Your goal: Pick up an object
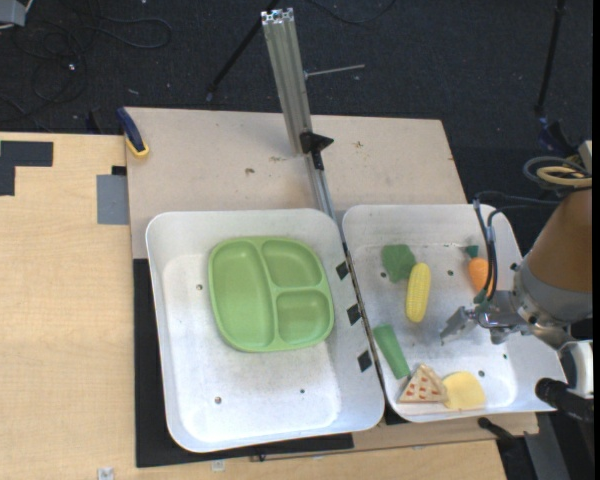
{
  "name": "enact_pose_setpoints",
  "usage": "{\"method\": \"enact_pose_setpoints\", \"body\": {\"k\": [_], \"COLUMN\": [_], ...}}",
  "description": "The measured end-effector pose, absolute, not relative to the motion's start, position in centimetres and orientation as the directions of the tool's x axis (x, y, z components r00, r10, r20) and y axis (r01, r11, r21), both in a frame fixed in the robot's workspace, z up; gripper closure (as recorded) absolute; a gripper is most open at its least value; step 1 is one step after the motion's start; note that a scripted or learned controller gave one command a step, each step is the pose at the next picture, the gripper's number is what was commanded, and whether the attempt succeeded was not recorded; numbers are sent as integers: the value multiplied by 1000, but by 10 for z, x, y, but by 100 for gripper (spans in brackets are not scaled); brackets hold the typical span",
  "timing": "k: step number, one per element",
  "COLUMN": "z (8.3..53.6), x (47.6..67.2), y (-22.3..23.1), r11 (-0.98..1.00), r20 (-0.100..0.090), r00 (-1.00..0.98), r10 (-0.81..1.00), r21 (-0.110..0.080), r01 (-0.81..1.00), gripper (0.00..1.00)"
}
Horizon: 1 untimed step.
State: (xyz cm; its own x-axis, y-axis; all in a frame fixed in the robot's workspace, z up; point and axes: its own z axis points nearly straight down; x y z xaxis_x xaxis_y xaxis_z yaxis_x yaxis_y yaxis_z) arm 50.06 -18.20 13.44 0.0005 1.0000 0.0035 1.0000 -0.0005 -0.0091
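Nothing is lifted yet. My claw (467, 322) hangs low in the right bin (500, 393), near its right edge, fingers spread and bare. The corn (417, 292) lies just left of it, toward the bin's middle, and looks the nearest pick. The grasp and lift remain. Around it: a green block (398, 260) behind the corn, a carrot (477, 270) by the right wall, a green stick (389, 350), a wedge (423, 387) and a yellow piece (464, 391) along the front edge. The left bin (180, 388) holds a green tray (271, 294).
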Motion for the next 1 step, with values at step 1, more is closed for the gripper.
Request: {"method": "enact_pose_setpoints", "body": {"k": [1], "z": [90], "x": [502], "y": [-182], "r11": [0], "r20": [3], "r00": [0], "r10": [1000], "r21": [-1], "r01": [1000], "gripper": [0]}}
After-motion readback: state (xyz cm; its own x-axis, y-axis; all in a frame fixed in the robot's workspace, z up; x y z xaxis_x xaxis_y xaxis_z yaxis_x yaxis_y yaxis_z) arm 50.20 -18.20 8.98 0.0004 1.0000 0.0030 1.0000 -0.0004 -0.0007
